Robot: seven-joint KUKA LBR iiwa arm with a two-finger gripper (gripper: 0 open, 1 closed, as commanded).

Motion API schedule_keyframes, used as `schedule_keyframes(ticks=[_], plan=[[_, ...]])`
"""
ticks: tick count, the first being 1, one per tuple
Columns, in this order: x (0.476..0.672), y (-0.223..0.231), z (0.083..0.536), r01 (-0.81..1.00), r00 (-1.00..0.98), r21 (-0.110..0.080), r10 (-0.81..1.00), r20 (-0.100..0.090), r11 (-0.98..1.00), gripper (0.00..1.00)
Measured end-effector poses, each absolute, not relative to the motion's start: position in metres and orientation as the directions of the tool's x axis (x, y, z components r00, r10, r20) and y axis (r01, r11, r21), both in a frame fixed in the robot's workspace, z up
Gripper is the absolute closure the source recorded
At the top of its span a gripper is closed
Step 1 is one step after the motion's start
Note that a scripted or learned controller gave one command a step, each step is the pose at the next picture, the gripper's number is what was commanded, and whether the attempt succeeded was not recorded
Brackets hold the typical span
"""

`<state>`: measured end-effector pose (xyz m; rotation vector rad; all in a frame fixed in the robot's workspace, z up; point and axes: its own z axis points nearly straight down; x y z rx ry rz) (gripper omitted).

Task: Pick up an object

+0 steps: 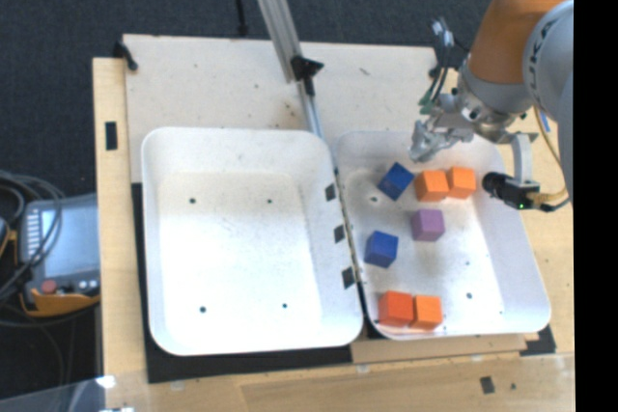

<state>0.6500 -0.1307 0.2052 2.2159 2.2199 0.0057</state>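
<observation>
Arm: enters from the upper right of the frame, grey with its orange band high, wrist angled down toward the right bin point(502, 304).
Gripper point(425, 145): hangs over the bin's upper edge, just above and right of the nearest blue cube point(395, 180); nothing lies between it and the bin floor.
Claw state: cannot tell; it is too small and blurred here.
Candidates: two orange cubes point(446, 183) touching side by side right of that blue cube; a purple cube point(427, 225) below them; a second blue cube point(381, 248) near the dividing wall; an orange pair point(409, 309) at the lower edge.
Left bin point(154, 207): bare white floor.
Likely aim: the upper cluster, being closest.
</observation>
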Motion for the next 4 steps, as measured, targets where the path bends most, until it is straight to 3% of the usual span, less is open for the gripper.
schedule_keyframes(ticks=[1, 3, 4], plan=[[0.651, -0.132, 0.259, 1.000, -0.003, 0.008, 1.000, -0.002, 0.003, 1.00], [0.619, -0.043, 0.250, 1.000, -0.006, 0.000, 1.000, 0.001, 0.006, 1.00], [0.592, -0.005, 0.256, 1.000, -0.006, -0.001, 1.000, 0.001, 0.006, 1.00]])
